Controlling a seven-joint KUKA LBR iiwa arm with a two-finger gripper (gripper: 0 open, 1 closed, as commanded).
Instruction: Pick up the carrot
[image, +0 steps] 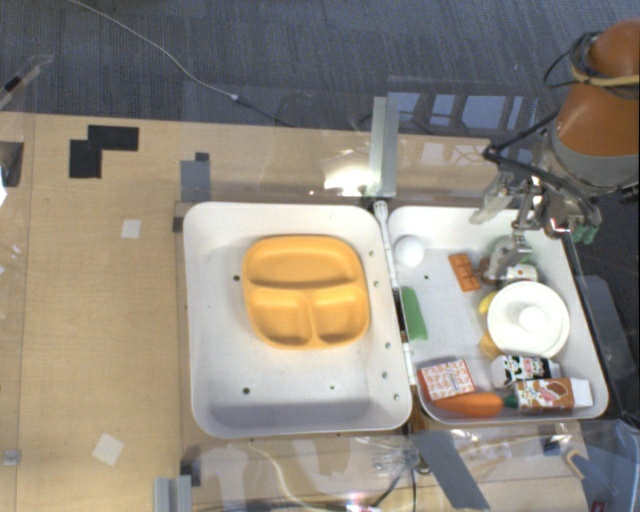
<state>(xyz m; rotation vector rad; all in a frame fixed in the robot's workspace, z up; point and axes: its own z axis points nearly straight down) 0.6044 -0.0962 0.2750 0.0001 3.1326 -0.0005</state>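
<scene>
The carrot (468, 405) is orange and lies on its side at the front edge of the right bin (440, 235), between a small red-and-white carton (447, 378) and a brown carton (547, 395). My gripper (515, 238) hangs over the bin's far right part, above a small brown and green item (505, 265). It is well behind the carrot and apart from it, with a white round dish (528, 318) in between.
The left bin (215, 330) holds a yellow three-compartment tray (305, 290). In the right bin there are also a white ball (408, 250), a green bar (412, 313), an orange-brown block (463, 271) and yellow pieces (487, 346) beside the dish.
</scene>
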